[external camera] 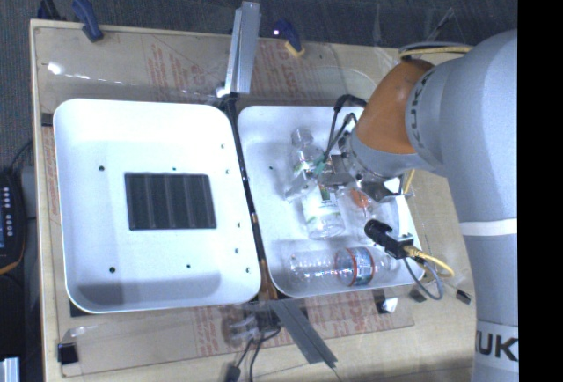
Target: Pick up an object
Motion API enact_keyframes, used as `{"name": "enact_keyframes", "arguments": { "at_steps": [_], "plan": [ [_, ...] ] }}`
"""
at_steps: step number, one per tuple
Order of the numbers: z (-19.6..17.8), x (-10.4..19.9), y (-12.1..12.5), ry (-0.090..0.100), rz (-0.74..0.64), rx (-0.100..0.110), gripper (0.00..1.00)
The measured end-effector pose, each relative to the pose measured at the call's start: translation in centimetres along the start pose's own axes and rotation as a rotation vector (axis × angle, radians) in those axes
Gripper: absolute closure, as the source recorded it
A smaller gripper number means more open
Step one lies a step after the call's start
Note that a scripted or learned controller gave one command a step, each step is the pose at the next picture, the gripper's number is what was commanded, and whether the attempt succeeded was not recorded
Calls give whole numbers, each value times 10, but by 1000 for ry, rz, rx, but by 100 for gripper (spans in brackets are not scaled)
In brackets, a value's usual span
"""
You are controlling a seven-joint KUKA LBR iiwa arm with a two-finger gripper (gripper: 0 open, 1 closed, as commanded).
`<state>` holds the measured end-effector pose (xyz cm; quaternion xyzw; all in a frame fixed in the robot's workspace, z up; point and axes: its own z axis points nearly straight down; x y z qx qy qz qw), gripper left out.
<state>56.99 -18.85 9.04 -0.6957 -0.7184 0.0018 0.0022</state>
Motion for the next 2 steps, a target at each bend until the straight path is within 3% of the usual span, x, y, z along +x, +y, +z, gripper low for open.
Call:
{"name": "enact_keyframes", "arguments": {
  "at_steps": [1,2],
  "plan": [
    [-11,0,1,0,-3,-1,100],
    [-103,5,81,1,-7,20,100]
  ]
}}
